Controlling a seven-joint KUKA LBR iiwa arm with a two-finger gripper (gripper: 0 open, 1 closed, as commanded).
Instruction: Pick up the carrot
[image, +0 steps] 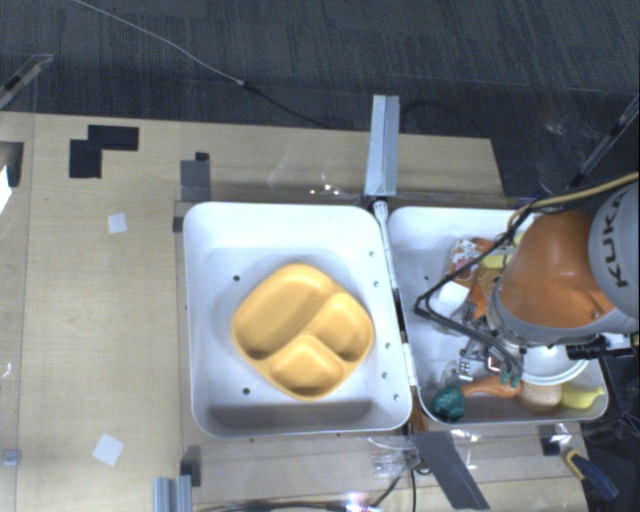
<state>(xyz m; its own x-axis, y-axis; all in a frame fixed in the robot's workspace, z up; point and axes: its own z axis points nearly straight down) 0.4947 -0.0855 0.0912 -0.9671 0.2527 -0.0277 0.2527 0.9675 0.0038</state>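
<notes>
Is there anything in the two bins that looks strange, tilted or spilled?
Nothing looks spilled or damaged. The yellow divided plate lies turned at an angle in the left bin, not square to its walls. In the right bin, small items crowd under the arm, the carrot near the front wall.

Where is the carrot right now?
The carrot lies in the right bin, near its front edge, with its green top toward the divider. The arm's gripper is right above it.
</notes>
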